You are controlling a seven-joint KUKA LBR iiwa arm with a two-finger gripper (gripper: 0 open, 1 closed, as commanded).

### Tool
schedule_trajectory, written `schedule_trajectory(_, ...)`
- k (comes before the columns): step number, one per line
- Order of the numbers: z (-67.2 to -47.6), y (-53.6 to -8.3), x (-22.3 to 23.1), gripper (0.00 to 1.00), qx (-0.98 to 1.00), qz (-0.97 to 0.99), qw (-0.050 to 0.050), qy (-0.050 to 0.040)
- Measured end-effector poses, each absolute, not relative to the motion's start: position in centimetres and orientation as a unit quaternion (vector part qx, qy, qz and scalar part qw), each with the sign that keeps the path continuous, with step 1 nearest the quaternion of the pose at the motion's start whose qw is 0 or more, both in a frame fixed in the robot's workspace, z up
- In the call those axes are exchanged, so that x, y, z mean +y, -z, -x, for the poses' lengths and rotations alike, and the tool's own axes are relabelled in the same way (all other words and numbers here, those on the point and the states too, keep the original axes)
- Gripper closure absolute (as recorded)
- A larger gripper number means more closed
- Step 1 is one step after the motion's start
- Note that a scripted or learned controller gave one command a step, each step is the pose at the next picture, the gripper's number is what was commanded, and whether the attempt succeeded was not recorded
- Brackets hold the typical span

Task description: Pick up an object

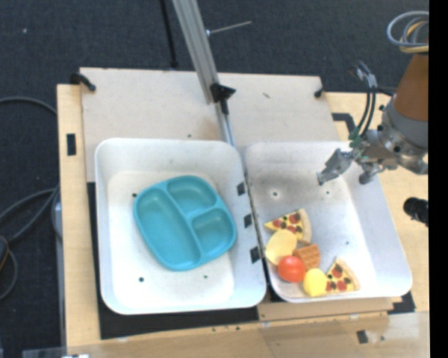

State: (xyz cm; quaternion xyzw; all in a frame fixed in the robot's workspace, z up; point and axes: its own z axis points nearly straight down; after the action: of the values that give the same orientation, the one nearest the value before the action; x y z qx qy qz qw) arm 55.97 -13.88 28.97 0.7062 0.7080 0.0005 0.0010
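Several toy foods lie at the near end of the right bin: a pizza slice, a pale yellow piece, a red tomato, a brown waffle piece, a yellow lemon and a second pizza slice. My gripper hangs over the bin's far right part, well behind the food. It is open, its two grey fingers spread apart with nothing between them.
A teal divided plate lies in the left bin. A slanted metal pole rises from the bench behind the bins. Cables hang beside the arm at the right.
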Motion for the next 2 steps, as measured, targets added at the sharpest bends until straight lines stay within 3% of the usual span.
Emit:
schedule_trajectory(1,-56.0,-29.0,-13.9,0.0,0.708,-0.706,0.001,-0.0006)
schedule_trajectory(2,-56.2,-24.7,-14.4,0.0,0.707,-0.707,0.0,0.0015)
